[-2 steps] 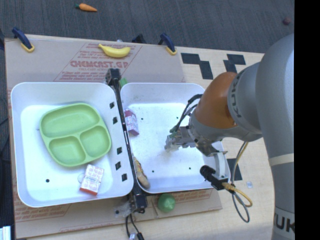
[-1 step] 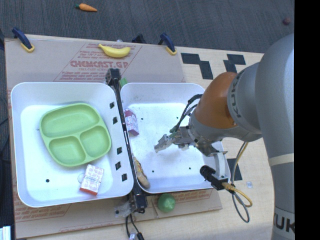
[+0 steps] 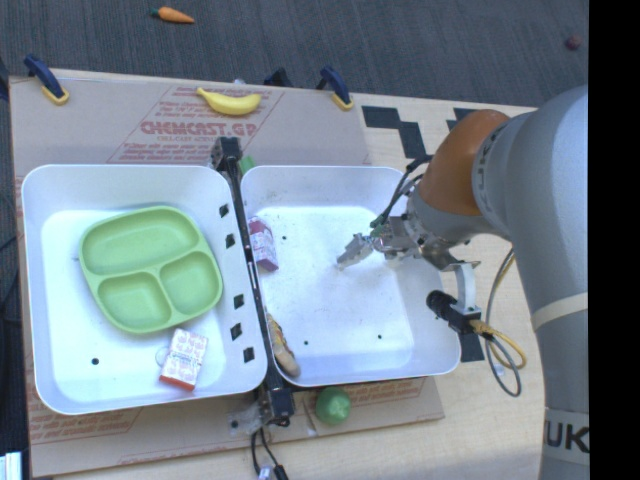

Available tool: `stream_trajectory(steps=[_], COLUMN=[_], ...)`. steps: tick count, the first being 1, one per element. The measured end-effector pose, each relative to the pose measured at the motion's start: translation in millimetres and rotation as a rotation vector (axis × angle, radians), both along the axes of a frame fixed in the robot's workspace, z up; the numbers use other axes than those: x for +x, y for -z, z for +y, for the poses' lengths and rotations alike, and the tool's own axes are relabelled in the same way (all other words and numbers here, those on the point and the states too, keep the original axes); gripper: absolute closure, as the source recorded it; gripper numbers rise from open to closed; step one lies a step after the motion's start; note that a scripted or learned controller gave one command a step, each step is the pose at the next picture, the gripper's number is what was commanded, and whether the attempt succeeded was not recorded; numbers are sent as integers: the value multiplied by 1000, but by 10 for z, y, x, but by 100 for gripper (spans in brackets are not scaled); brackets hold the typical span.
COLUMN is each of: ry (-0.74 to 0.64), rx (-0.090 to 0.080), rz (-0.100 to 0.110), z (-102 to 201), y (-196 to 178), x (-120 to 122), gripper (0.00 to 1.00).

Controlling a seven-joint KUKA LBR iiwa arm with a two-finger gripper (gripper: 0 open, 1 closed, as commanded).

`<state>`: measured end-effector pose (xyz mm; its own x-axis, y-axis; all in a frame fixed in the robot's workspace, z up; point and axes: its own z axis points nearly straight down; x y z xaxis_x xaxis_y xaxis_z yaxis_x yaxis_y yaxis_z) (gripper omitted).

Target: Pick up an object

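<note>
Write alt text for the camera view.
A grey robot arm's gripper hovers over the right white bin, which holds a small red packet by its left wall. The left bin holds a green divided tray and a red-and-white box.

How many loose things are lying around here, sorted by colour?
Green: 2, the divided tray in the left bin and a ball below the right bin
Yellow: 1, a banana on the cardboard
Orange: 1, a carrot on the floor
Red and white: 2, a small box and a packet
Tan: 1, an item at the divider
Total: 7
</note>
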<state>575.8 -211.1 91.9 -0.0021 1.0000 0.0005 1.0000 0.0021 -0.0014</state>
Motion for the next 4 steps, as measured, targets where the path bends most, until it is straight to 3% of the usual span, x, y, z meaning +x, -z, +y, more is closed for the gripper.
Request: stream_trajectory(steps=[1, 2, 3, 4], ry=[-3, -1, -1, -3], rx=[0, 1, 1, 0], rz=[-3, 0, 1, 2], z=[43, 126, 127, -5], y=[-572, -1009, -1004, -864], x=[818, 59, 56, -830], gripper=[0, 0, 0, 0])
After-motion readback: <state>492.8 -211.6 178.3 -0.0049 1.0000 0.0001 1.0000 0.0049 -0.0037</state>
